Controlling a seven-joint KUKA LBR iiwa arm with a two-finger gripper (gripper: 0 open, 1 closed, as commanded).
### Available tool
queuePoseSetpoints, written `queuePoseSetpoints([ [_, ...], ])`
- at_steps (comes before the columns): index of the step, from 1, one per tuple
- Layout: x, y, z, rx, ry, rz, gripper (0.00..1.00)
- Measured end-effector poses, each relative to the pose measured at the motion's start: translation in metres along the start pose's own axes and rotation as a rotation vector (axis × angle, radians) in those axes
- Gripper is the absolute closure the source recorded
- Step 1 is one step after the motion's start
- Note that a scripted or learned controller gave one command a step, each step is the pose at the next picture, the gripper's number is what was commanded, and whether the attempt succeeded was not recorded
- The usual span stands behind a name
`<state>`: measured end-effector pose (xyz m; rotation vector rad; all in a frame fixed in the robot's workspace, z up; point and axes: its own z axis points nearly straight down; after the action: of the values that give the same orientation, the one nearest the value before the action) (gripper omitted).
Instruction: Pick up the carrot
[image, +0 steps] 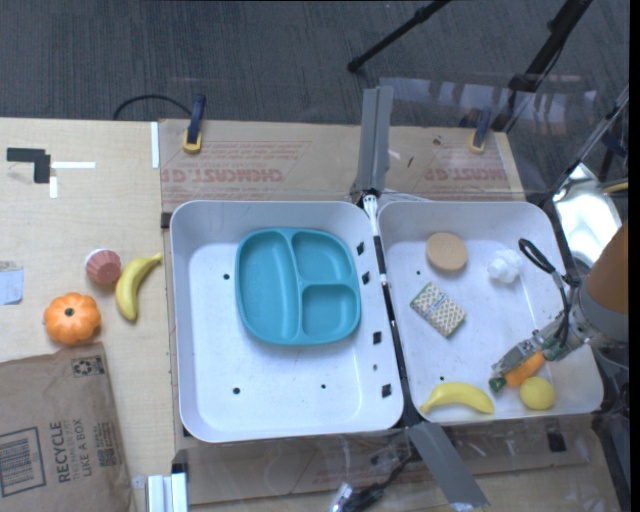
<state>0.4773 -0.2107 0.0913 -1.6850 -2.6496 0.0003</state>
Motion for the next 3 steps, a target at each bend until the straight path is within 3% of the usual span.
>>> queuePoseSetpoints([
  [1,0.005,0.004,-0.008,-0.005,0.008,-0.005,1.0],
  [2,0.061,0.045,-0.088,-0.002,-0.003,-0.084,1.0],
  [3,-0.002,-0.001,-0.003,-0.001,-0.002,-0.205,1.0],
])
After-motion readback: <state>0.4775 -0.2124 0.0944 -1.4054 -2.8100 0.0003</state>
